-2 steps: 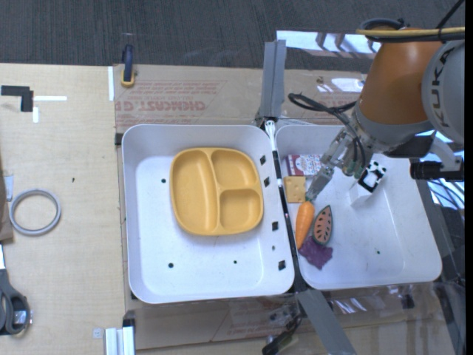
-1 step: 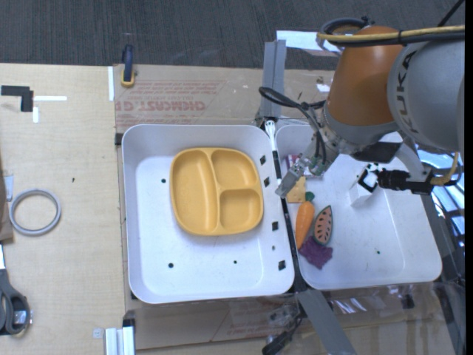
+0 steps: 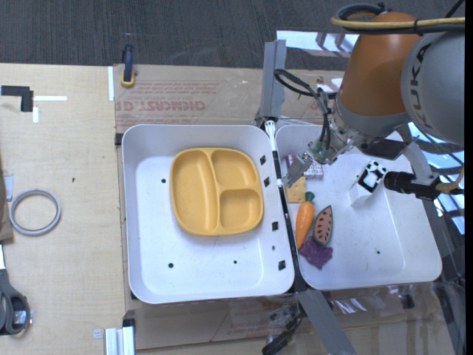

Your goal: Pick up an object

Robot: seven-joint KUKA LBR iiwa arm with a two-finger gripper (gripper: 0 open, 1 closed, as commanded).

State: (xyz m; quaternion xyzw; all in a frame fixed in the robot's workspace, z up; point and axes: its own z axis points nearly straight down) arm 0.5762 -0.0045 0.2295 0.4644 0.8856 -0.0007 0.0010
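Two white bins (image 3: 148,272), mirrored cardboard lettering unreadable, hand (image 3: 301,167) grip indiscernible above carrot (image 3: 304,220)

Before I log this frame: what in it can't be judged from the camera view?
- Claw: small and dark against the bin divider; its tips and any contact with the toys can't be resolved.
- Tan block: partly covered by the claw, so its shape is unclear.
- Purple item: tucked under the watermelon slice and carrot; identity unclear.
- Right bin: its back part is hidden by the arm.
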